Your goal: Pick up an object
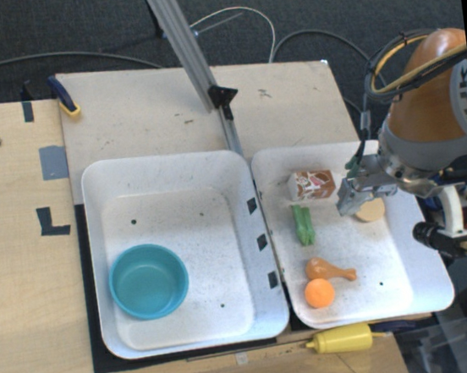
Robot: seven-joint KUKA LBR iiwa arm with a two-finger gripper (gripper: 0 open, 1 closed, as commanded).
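Camera view looks down on my two white bins, and I think my job is only just starting, because I do not have anything lifted up. My gripper [356,197] hangs low over the right bin [418,289], near its far right side. I cannot tell how wide my fingers are, since they look like one grey lump from up here, and I see nothing held between them. A pale round thing [372,211] sits just beside my gripper, maybe touching it, so I guess that is what I should grab. What is left is the whole grab: close on one thing and lift it out. Now the bins. My right bin has a brown and white packet [312,184] near the top, a green stick toy [304,224] below it, a toy drumstick [330,270] lower down, and an orange ball [319,293] right beside the drumstick. The left bin [97,186] has one blue bowl [148,279] in its near left corner. A yellow bottle [342,339] lies on the bench, outside the right bin, just past its near edge.
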